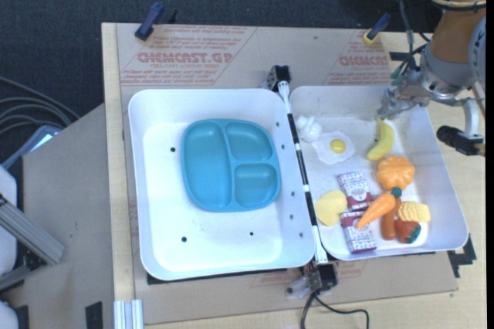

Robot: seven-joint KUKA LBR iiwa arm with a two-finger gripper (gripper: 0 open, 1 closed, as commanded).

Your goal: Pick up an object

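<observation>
One gripper (390, 105) hovers just above banana (382, 141), R bin (451, 200).

A robotics lab: clamped cardboard bench (231, 49), two white bins (147, 165), loose cables (31, 111), toy food (386, 204).
</observation>
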